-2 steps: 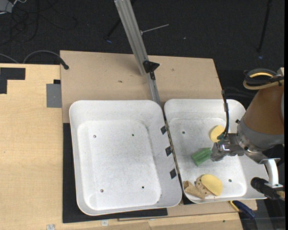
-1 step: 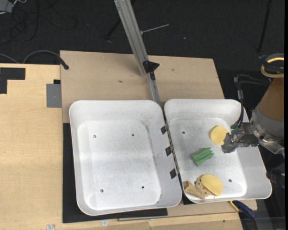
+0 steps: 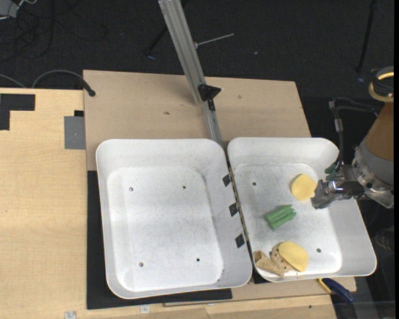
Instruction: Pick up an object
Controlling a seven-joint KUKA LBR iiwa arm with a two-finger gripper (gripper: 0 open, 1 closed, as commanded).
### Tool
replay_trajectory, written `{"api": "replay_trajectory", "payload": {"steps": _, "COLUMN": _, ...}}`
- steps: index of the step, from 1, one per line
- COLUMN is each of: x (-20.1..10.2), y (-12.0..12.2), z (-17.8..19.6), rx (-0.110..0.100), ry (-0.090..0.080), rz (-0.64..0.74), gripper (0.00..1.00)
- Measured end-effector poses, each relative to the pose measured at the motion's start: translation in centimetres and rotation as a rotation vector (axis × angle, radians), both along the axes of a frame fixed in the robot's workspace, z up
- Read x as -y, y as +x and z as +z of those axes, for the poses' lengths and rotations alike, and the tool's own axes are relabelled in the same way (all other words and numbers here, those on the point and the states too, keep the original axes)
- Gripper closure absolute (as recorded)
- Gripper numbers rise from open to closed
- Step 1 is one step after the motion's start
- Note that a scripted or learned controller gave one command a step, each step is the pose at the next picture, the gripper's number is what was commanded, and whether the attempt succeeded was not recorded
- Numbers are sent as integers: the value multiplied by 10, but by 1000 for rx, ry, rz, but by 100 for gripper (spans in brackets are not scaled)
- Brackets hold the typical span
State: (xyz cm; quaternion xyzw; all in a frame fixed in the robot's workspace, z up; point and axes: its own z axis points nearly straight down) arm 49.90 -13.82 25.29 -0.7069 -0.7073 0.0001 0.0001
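In the right bin (image 3: 346, 261) lie a round yellow object (image 3: 302, 187), a green block (image 3: 280, 216) and, at the front edge, a yellow-topped piece on tan slices (image 3: 287, 258). My gripper (image 3: 321, 195) hangs at the bin's right side, just right of the round yellow object and close to touching it. Nothing shows between its fingers. The grey arm with its orange band (image 3: 380, 138) comes in from the right.
The left bin (image 3: 113, 153) sits beside the right one, joined by black clips (image 3: 233, 208). A metal rail (image 3: 186, 48) slants up from the bins' back junction. A wooden board lies under both bins.
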Motion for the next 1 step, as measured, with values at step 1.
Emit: {"api": "replay_trajectory", "payload": {"steps": 1, "x": -60, "y": 14, "z": -2, "rx": -2, "ry": 2, "rz": 5, "gripper": 100}}
